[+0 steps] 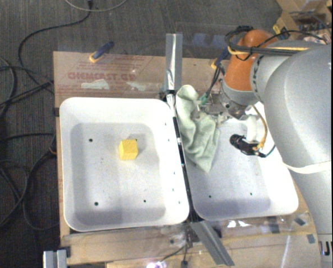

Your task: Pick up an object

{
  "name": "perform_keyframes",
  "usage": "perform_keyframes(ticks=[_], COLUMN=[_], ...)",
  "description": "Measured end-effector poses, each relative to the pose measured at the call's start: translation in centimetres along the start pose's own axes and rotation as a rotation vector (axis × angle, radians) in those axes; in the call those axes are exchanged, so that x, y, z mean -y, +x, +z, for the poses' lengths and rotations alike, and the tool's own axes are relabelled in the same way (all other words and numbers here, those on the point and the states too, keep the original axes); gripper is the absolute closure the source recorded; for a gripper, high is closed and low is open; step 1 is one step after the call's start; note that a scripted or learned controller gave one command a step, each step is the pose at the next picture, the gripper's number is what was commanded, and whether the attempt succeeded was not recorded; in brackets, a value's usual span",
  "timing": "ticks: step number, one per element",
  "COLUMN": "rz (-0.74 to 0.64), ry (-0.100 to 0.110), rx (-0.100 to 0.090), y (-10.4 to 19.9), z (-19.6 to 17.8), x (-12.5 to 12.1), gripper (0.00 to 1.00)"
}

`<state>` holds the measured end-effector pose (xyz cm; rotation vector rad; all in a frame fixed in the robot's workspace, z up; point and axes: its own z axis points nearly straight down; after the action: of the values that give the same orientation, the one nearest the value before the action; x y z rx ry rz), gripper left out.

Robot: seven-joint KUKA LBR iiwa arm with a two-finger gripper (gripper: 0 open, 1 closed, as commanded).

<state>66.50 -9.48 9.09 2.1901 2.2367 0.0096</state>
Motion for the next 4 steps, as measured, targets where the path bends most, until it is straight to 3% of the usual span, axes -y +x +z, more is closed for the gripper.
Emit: perform_keyframes(ticks=[1,2,3,4], rz=[0.032,-0.007,-0.01,-0.054], ry=[0.003,0.01,0.004,0.012], rx=[0.001,-0.008,0.002,-0.002], y=[-6.7,-10.7,-10.8,-10.2], z=[0.1,0.1,-1.0,-15.3], x=[-0.5,-0.4,-0.6,-0.3], gripper=[0.0,0.0,1.0,1.0])
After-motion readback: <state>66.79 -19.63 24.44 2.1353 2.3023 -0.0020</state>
